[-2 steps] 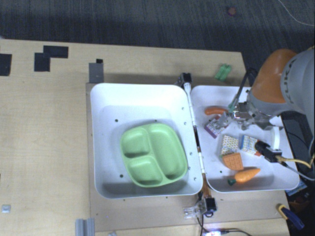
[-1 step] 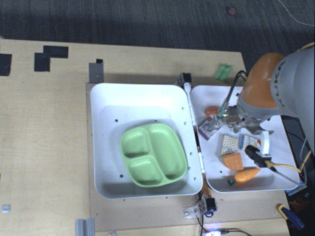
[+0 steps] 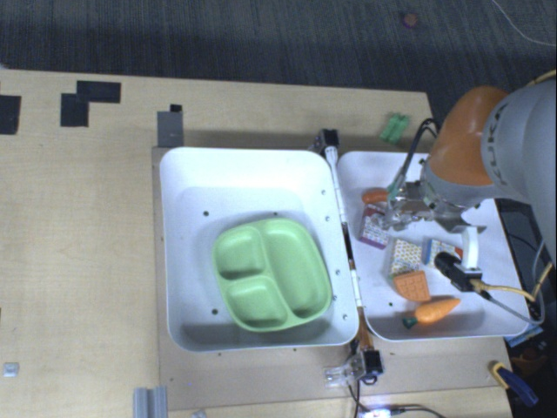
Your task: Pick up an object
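one smooth three-compartment green plate (image 3: 272, 273)

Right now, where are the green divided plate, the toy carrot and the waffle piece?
Green divided plate (image 3: 271, 273), camera view, on the ridge between compartments.
Toy carrot (image 3: 438, 310), camera view, on its orange body.
Waffle piece (image 3: 412, 285), camera view, on its gridded top.

The right bin (image 3: 492, 316) holds a small heap of toys. A toy carrot (image 3: 438, 309), orange with a green tip, lies on its side near the bottom edge of the bin. Just above it sits an orange waffle square (image 3: 411, 284), lying flat. A pale dotted cracker (image 3: 406, 253) touches the waffle's top edge. A small red piece (image 3: 375, 196) lies at the upper left of the heap.
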